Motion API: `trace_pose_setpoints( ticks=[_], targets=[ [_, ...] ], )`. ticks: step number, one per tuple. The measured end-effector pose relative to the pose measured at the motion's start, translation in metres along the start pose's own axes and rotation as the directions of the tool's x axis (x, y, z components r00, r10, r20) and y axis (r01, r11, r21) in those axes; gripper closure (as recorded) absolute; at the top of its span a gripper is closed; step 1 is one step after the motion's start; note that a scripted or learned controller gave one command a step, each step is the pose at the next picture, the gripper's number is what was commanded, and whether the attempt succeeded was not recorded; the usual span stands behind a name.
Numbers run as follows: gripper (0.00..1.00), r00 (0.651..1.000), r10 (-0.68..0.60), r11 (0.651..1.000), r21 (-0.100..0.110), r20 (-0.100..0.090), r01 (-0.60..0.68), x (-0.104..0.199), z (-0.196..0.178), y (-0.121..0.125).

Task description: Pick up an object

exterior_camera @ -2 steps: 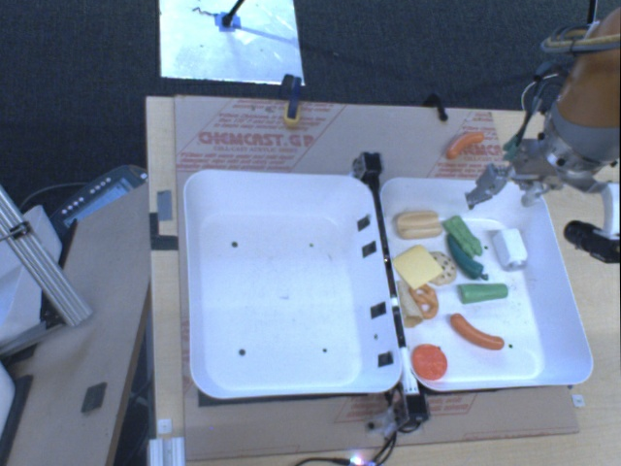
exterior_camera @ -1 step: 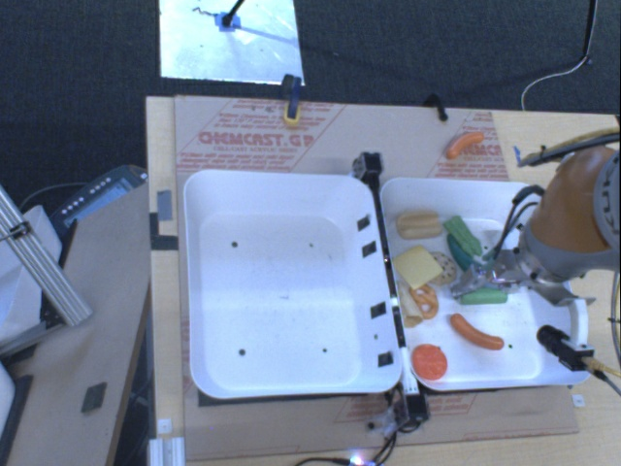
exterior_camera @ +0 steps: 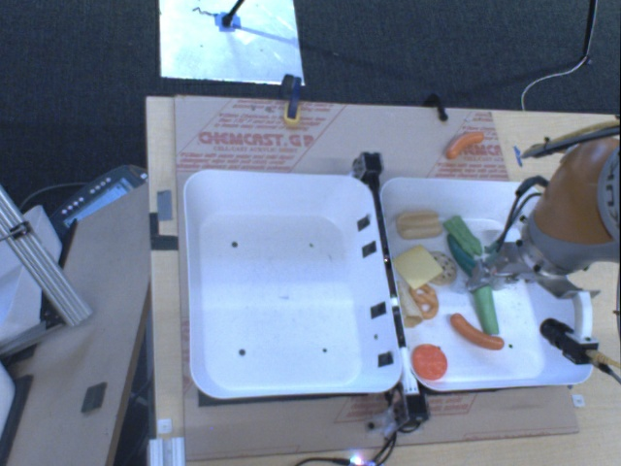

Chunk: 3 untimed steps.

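The claw [exterior_camera: 482,278] sits low in the right bin [exterior_camera: 543,362], among the toy food; whether it is released or clenched I cannot tell, since the wrist and its shadow hide that part. The nearest candidate is the green vegetable [exterior_camera: 485,309], lying just below the claw in the view, touching or almost touching it; its long axis runs roughly up and down the picture, slightly tilted. A second green piece [exterior_camera: 462,238] lies just up-left of the claw; the sausage [exterior_camera: 476,331] lies further down; the yellow block [exterior_camera: 418,266] sits to the left. I judge the grasp must close across the green vegetable's narrow width.
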<state>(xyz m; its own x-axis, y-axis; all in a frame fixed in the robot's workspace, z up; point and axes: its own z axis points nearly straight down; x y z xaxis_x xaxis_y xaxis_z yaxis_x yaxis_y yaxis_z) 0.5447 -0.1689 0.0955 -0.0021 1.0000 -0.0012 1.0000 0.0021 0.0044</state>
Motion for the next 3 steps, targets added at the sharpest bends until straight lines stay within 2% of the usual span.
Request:
trace_pose_setpoints(
  ticks=[1,2,3],
  targets=[
    [1.00,1.000,-0.011,1.000,-0.006,-0.002,0.011,0.061,0.010,0.105],
    [1.00,1.000,0.007,1.000,0.007,0.000,-0.007,-0.006,0.011,0.039],
    [1.00,1.000,-0.004,1.000,-0.014,0.006,0.004,-0.020,-0.129,0.118]
  ],
)
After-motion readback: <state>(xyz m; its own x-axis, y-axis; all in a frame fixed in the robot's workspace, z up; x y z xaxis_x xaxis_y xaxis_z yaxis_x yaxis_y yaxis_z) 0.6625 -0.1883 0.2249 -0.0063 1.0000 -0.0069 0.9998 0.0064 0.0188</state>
